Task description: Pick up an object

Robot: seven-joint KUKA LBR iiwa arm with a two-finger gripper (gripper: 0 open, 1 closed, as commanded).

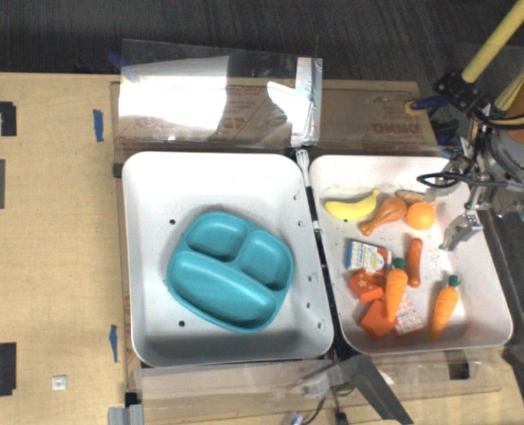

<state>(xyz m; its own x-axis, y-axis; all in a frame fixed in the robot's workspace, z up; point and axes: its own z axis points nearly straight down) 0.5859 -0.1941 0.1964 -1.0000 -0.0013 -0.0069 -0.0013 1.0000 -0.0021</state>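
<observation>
Two carrots point(395, 292) (toy food crowding them) lie near the claw point(461, 233), grip unclear

A divided tray point(231, 270) lies in the left bin point(147, 184); toy foods point(391, 273) cluster in the right bin point(488, 312).

Little print shows here, and none of it can be read.

Reddish lettering runs along the brown cardboard panel point(377, 118) behind the bins in the upper right of the frame, too blurred to make out, and more faint red print shows through the clear plastic sheet point(213, 96) at upper centre. In the right bin, a small blue and white carton point(366, 256) carries a printed picture, and a white packet point(409, 317) near the lower edge has red marks; both are too small to tell.
</observation>
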